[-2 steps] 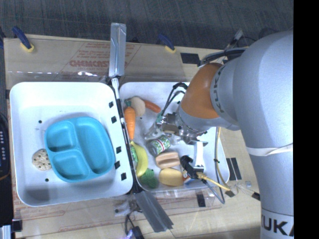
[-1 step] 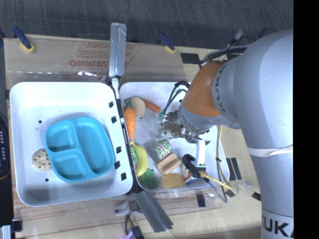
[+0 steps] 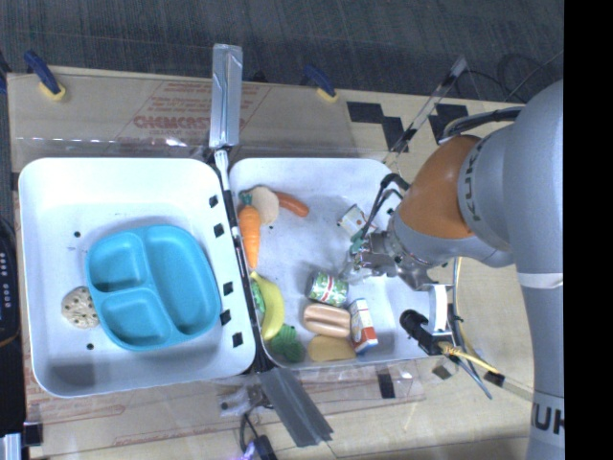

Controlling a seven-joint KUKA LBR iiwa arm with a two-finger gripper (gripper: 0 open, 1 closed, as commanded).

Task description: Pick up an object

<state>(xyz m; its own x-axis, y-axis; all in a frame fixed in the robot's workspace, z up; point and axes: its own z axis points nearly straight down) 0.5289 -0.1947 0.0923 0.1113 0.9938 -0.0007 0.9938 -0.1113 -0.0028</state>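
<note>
The right bin holds several toy foods. A carrot lies along the bin's left wall, with a pale bulb and a small orange piece above it. A banana and a green item sit at the lower left. Near the middle lie a green-and-white can, a hot dog, a red-and-white carton and a tan piece. My gripper hangs low in the bin, just right of the can and above the carton. I see nothing in it.
The left bin carries a blue divided tray and a cookie at its left. A small white piece lies above the gripper. The grey arm with its orange band covers the right bin's right side.
</note>
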